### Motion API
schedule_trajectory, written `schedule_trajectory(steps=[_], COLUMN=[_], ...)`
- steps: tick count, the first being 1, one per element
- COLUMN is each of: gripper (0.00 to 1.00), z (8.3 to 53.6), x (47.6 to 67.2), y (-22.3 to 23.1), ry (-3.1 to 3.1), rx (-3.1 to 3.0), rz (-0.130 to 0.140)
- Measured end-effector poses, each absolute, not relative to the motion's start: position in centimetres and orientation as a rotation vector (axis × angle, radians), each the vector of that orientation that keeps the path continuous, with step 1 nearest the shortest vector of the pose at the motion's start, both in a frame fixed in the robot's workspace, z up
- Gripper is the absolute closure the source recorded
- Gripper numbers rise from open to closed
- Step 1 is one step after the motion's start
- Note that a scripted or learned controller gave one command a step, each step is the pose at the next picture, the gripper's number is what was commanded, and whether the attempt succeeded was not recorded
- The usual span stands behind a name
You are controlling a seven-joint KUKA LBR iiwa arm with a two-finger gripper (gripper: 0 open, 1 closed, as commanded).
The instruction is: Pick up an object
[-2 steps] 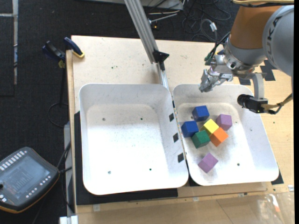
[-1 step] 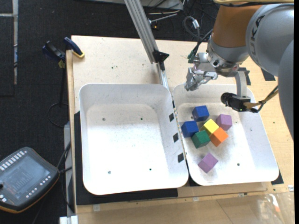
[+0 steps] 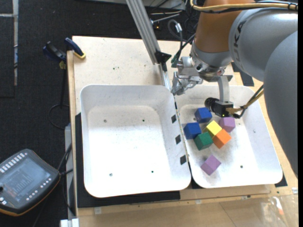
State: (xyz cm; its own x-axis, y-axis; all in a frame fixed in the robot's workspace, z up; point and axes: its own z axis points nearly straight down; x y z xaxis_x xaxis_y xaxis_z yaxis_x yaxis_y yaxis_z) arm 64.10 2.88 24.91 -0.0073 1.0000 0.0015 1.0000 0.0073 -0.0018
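Coloured wooden cubes (image 3: 209, 132) cluster in the right-hand white bin (image 3: 265, 164), ungrasped; the end effector (image 3: 180, 86), aperture unreadable, hovers upper-centre and must descend onto one.

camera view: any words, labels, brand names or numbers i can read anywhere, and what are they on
No text can be read for certain.
Arm: dark lettering on the grey casing, cut off and at an angle, not readable.
Handheld pendant: the screen shows lines too small and blurred to read.
Divider between the two white bins: black square marks, no characters.
Coloured blocks: plain faces, no print.
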Motion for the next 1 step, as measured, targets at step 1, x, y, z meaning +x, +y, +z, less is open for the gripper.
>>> schedule_trajectory(steps=[1], gripper=[1.0], z=[23.59], x=[65.04], y=[7.72], ry=[-2.229], rx=[-2.213], rz=[-0.001])
